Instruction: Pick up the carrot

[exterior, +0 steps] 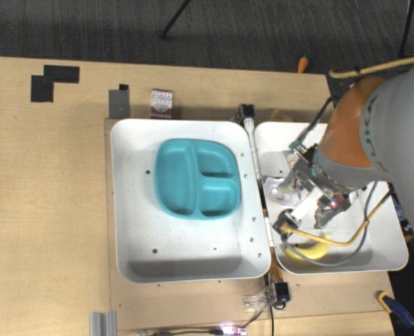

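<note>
Looks like a robotics lab setup, not anyone's home: a plywood bench (45,208) with black tape marks (52,81), two white bins (133,257) bolted side by side, a small tag marker (162,102) at the far edge, loose cables (347,242), dark carpet (87,12) beyond, and a big grey and orange arm (375,128) on the right

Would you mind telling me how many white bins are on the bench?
2. The left bin holds a teal divided tray; the right bin sits beside it, under the arm, which may hide its contents.
</note>
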